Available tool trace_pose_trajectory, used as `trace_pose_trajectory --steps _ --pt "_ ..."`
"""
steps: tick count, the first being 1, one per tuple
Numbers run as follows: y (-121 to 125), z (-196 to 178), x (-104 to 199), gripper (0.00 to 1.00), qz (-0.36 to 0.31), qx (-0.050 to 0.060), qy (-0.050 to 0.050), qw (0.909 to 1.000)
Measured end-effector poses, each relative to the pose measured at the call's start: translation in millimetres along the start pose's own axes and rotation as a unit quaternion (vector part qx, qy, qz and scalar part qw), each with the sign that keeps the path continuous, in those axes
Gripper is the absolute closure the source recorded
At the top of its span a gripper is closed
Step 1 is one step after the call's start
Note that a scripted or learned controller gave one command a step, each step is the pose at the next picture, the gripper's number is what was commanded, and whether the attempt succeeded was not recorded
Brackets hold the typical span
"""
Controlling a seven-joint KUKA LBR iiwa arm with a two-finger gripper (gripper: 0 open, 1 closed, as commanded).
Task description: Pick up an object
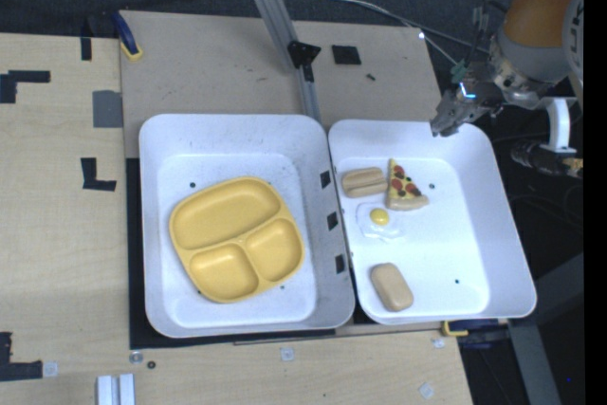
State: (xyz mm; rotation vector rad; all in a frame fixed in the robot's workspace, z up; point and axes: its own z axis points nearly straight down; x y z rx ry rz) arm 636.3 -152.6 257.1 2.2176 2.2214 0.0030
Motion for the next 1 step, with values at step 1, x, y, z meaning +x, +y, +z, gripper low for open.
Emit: trace_pose_trajectory --steps 1 --pt "5.1 12.2 52.5 1.0 -0.002 0.002 0.0 1.0"
